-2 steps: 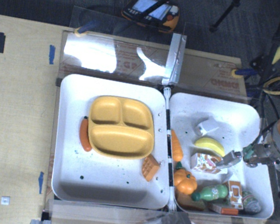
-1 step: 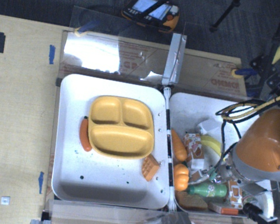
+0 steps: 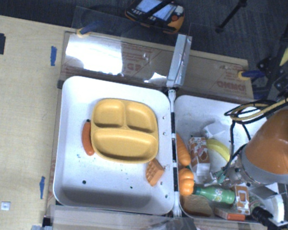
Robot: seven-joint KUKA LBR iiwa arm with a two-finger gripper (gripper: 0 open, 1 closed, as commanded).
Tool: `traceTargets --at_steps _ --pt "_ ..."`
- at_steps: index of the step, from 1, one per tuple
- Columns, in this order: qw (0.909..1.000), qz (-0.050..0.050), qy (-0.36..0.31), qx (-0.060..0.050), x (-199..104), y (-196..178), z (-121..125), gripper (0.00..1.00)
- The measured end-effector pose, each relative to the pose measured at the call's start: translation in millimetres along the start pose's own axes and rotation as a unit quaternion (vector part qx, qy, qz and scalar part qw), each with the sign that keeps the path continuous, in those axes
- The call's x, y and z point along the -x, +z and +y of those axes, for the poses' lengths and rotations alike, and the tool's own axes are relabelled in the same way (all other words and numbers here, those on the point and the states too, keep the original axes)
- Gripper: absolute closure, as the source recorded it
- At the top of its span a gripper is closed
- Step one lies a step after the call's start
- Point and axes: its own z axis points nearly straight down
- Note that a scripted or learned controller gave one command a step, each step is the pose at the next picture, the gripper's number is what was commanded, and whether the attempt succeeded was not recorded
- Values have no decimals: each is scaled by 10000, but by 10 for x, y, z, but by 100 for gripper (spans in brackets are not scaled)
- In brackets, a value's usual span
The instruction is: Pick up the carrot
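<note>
On the left, the pale wooden table [image 3: 13, 118] has a few black and blue tape marks. Next comes the left shallow white bin [image 3: 69, 143], holding a yellow three-compartment plastic tray [image 3: 125, 130] that sits slightly tilted. A reddish-orange sausage-shaped toy [image 3: 88, 137] lies tucked against the tray's left edge, partly under its rim. A brown waffle-textured toy piece [image 3: 154, 172] rests near the bin's right wall, just below the tray's right corner.

Over the divider, the right shallow white bin [image 3: 198, 112] is a cluttered pile and honestly hard to sort out. The orange tapered carrot [image 3: 182, 151] lies along the bin's left wall, pretty much out in the open. Just below it there's a small round orange fruit [image 3: 186, 184], touching or nearly touching the carrot's lower end. To the right: a brown-and-white snack packet [image 3: 199, 150], a yellow banana [image 3: 219, 149] half buried, and a green plastic bottle [image 3: 217, 194] lying on its side.

The grey arm with the orange band [image 3: 274, 146] covers the bin's right part. The claw [image 3: 225, 176] is down in the clutter near the banana and bottle, well apart from the carrot. Can't tell if it's spread or closed, too buried and blurry.
</note>
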Motion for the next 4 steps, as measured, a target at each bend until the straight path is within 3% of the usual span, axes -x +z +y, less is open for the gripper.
traceTargets --at_steps 1,2,3,4 --pt "9969 35 -790 -54 -302 -869 75 100" --pt "9867 26 -1624 -38 -182 -1009 45 100" --pt "9868 10 -1622 -19 -176 -1109 60 100" --pt "9786 28 -2055 -39 63 -1663 -20 100"
